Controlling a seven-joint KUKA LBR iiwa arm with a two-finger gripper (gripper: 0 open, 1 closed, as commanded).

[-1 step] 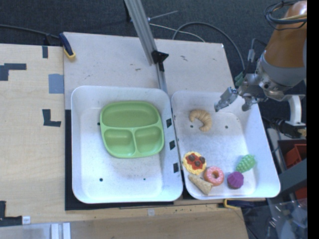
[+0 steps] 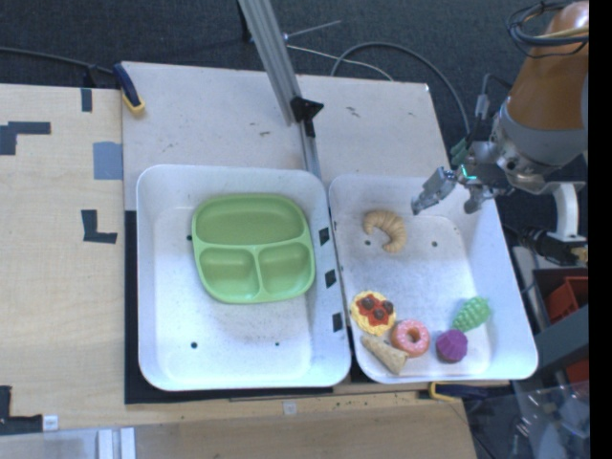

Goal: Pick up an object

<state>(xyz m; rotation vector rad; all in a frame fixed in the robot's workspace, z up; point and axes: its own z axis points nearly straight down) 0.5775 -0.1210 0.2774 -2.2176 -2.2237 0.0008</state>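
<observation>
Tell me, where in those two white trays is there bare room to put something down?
In the right bin, the middle is bare, between the croissant above and the toy foods along the near edge: pizza slice, doughnut, purple ball, green berry. That near edge is crowded. In the left bin, bare floor lies below the green plate.

Green divided plate point(image 2: 253, 248); tan croissant point(image 2: 386, 229); pink doughnut point(image 2: 412, 337); purple fruit point(image 2: 452, 345); white speckled bins point(image 2: 167, 352).
</observation>
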